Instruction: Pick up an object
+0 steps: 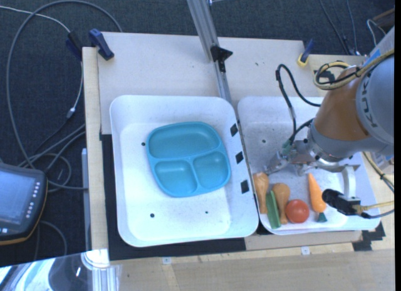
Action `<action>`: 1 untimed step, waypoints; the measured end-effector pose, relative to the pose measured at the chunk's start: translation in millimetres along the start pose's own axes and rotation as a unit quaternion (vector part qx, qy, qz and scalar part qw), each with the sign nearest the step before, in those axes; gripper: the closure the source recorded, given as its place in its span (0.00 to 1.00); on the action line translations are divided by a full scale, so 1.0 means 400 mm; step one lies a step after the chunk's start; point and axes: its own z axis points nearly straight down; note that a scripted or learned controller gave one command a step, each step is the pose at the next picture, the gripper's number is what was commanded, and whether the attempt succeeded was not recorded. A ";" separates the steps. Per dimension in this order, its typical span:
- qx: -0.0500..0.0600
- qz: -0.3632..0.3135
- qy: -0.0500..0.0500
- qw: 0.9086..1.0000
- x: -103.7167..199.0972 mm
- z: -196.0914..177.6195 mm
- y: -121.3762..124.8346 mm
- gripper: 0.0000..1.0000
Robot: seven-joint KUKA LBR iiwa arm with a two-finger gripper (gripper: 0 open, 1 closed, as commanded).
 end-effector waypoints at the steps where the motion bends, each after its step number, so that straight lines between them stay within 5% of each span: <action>1: -0.004 0.000 0.000 1.000 0.000 -0.035 0.005 1.00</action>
